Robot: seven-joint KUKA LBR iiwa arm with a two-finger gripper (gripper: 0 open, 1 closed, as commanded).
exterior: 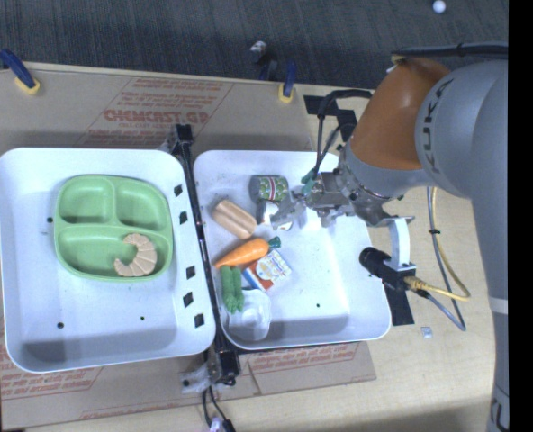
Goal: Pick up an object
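STEP: I judge approach, nothing lifted | NEAR: crumpled clear wrapper [253, 316] and green pod [231, 288] at right bin [338, 318] front | MID: carrot [242, 252] touching snack packet [271, 268], bread roll [235, 216] | FAR: pincer [287, 212] low beside green can [269, 188], spread or pressed together I cannot tell | NEXT: settle over one item, neighbours crowd | LEFT: green tray [86, 214] holding croissant [136, 255]
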